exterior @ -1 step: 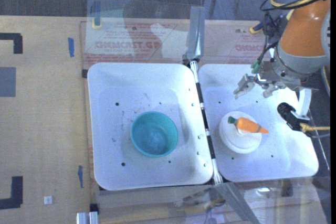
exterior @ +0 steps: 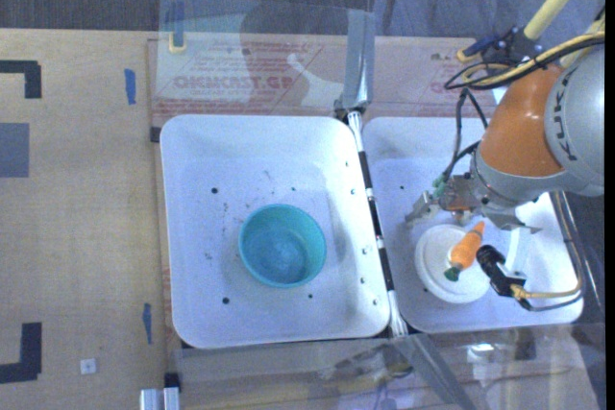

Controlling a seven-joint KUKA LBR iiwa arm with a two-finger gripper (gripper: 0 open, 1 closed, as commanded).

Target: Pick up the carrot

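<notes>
The arm's claw (exterior: 478,228) hangs over the carrot (exterior: 465,249) on a white plate (exterior: 432,272) in the right bin (exterior: 384,149) — whether it is clenched or released cannot be told. A good grasp would likely mean closing squarely across the carrot's middle — then lifting straight up

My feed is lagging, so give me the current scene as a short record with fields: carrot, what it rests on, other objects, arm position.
carrot: orange, green end toward the bottom, at in the right bin
rests on: white plate
other object: teal bowl in the left bin
arm: over the right bin, end effector right by the carrot's orange tip
grip: cannot tell
</notes>
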